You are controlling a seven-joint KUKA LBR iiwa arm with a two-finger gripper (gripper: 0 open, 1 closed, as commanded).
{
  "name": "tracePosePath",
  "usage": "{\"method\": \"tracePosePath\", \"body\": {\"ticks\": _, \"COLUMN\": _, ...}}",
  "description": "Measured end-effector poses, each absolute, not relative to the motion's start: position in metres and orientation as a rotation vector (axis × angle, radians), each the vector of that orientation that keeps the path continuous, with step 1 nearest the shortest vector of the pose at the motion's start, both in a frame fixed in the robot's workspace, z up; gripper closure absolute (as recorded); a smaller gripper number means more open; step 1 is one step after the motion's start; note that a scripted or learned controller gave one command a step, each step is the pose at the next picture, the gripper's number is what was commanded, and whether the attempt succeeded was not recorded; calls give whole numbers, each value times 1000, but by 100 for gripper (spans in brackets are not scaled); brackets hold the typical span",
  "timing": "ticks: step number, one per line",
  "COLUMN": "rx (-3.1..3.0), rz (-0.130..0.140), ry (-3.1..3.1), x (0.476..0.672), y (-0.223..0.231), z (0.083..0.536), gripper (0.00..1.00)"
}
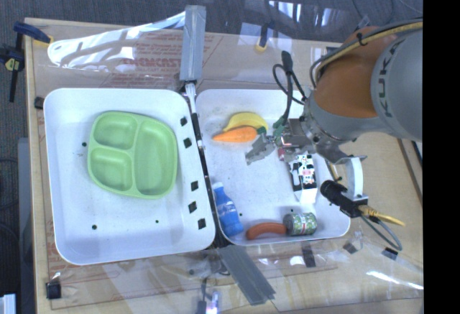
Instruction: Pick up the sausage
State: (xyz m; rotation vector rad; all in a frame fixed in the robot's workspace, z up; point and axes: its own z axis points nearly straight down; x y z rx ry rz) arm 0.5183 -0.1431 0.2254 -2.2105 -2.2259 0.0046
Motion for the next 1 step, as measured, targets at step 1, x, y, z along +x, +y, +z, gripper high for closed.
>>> {"method": "tracePosePath", "body": {"ticks": 1, "rx": -1830, "rz": 2, "ry": -2548, "x": 476, "y": -178, "z": 114, "gripper": 0}}
